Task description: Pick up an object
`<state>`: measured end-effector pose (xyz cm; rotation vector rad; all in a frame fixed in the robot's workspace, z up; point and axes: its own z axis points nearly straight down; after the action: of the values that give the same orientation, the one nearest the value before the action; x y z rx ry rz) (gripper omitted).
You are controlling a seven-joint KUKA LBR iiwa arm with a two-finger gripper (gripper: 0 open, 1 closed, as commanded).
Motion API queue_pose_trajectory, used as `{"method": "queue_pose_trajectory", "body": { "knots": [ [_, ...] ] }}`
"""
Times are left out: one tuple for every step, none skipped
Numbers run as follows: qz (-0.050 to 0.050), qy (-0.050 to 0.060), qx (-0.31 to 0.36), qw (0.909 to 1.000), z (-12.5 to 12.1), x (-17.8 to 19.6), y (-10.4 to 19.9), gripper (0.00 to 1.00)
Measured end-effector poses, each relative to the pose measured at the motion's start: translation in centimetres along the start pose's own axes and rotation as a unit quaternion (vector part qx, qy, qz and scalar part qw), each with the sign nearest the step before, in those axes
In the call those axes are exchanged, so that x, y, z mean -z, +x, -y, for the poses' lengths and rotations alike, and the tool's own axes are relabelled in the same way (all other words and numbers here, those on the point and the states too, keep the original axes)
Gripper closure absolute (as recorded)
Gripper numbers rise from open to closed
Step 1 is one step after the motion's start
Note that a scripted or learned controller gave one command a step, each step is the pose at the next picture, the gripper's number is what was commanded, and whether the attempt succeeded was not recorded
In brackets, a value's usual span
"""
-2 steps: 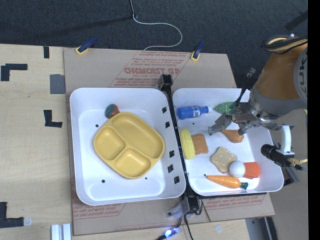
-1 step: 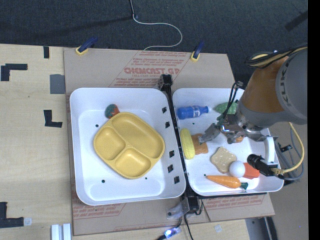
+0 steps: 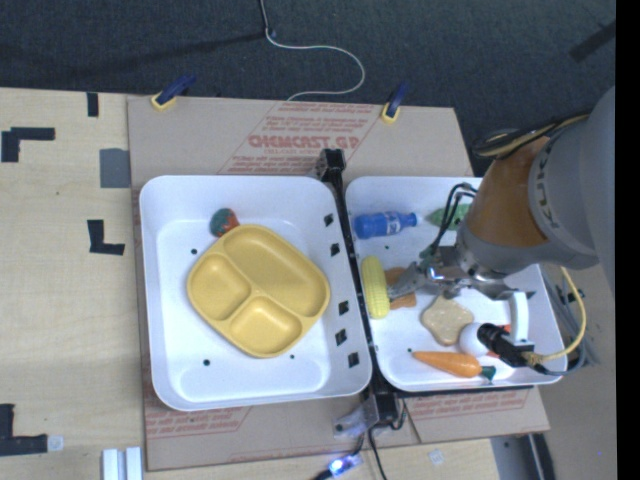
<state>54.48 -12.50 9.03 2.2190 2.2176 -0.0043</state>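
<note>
The arm's claw (image 3: pixel 410 286), its state impossible to tell, reaches toward the corn cob (image 3: pixel 375 286) at nine o'clock in the right bin (image 3: pixel 545 366), a grasp apparently next.

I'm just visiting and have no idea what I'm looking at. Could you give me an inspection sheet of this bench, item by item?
Surface: wooden bench with a cardboard sheet under two white bins, the left bin and the right bin.
Job's things: right bin holds a blue bottle, corn cob, bread slice, carrot.
Clutter: left bin holds a yellow divided tray and a small red-green item.
Grippers: gripper low in the right bin beside the corn cob; jaws cannot be judged.
Cables: white cable on the dark floor; yellow cable by the arm.
Surroundings: clamps on the cardboard's far edge.
</note>
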Motion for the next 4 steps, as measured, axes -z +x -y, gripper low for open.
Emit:
{"method": "queue_pose_trajectory", "body": {
  "knots": [
    [-0.001, 0.000, 0.001, 1.0000, -0.1, 1.3, 0.1, 1.00],
    [-0.002, -0.001, 0.001, 1.0000, -0.8, 7.3, 0.5, 1.00],
    [-0.002, -0.001, 0.001, 1.0000, -1.4, 11.7, 0.8, 1.00],
    [-0.003, 0.000, 0.001, 1.0000, -1.4, 13.5, 0.8, 1.00]
  ]
}}
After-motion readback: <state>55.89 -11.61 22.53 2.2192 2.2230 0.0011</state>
